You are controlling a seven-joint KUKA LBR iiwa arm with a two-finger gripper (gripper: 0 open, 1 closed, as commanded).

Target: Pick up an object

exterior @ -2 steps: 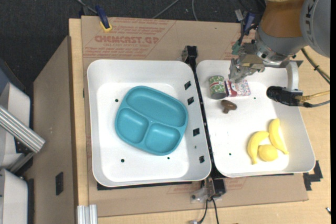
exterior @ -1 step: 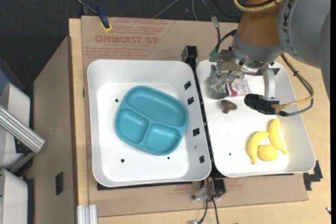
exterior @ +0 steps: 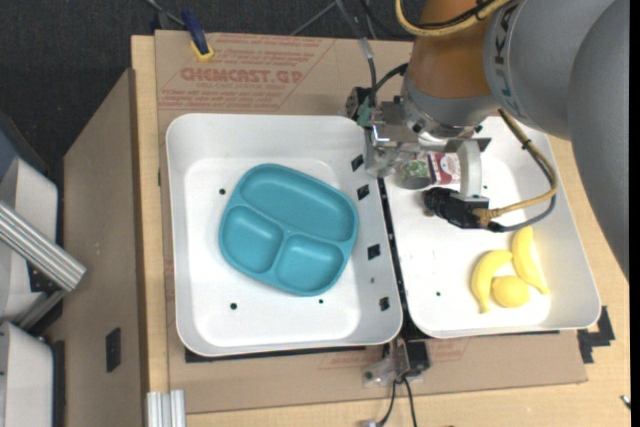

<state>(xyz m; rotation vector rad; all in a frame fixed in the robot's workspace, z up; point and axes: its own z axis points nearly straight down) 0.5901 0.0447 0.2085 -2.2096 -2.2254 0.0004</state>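
While the fingers (exterior: 415, 165) hang low over the far left corner of the right bin (exterior: 560, 305), I cannot tell whether they are apart or together; a small red and green object (exterior: 432, 167) lies just beneath them. Yellow bananas (exterior: 508, 272) rest in that bin's near right part, well apart from the arm (exterior: 470, 25). A blue divided plate (exterior: 288, 228) sits in the left bin (exterior: 190, 215) on the worktop (exterior: 110, 145).

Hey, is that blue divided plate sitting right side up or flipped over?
Right side up. The blue divided plate lies flat in the left bin, its three hollow compartments facing the camera, with raised ridges between them.
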